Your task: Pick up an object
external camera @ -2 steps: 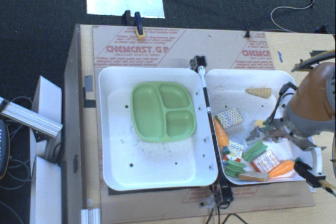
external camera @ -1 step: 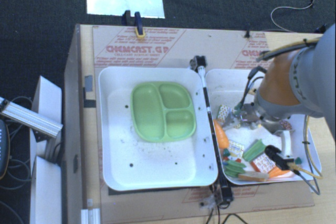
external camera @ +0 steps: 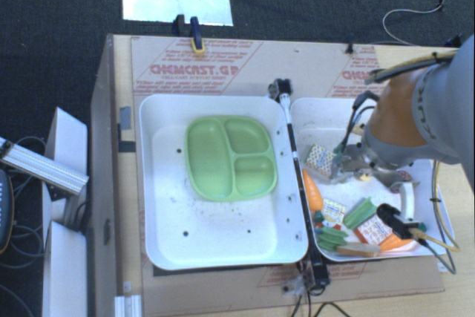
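Observation:
My gripper (external camera: 344,168) is low in the right bin (external camera: 326,115), near its middle, with the grey arm and its orange band coming in from the right. A small checkered box (external camera: 320,158) lies just left of the gripper, close to it. An orange carrot (external camera: 312,191) lies below that, along the bin's left wall. Toward the front of the bin lie green pieces (external camera: 360,211), a second green piece (external camera: 331,237), a small printed card (external camera: 333,209) and a red and white packet (external camera: 373,230). The arm hides whatever lies under the wrist.
The left bin (external camera: 167,234) holds a pale green divided plate (external camera: 230,158) in its upper middle. A black divider bar (external camera: 293,152) runs between the two bins. A white curved piece (external camera: 407,198) lies at the right bin's right side.

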{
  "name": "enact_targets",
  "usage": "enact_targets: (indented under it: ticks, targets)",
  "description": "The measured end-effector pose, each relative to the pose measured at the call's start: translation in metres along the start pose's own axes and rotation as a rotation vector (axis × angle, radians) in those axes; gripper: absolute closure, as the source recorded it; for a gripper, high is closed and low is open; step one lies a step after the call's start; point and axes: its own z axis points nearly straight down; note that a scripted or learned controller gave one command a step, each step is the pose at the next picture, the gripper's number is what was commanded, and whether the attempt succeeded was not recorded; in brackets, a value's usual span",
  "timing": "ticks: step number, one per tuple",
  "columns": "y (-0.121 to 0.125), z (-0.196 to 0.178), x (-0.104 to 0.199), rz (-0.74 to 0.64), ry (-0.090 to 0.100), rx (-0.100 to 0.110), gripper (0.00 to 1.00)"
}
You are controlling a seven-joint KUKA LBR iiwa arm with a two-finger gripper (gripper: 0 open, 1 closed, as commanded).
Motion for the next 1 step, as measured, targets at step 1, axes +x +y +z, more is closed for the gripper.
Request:
enact_targets:
  ticks: [1]
  targets:
    - [0.0110,-0.0720,-0.0649,0.002,-0.001,0.000,1.00]
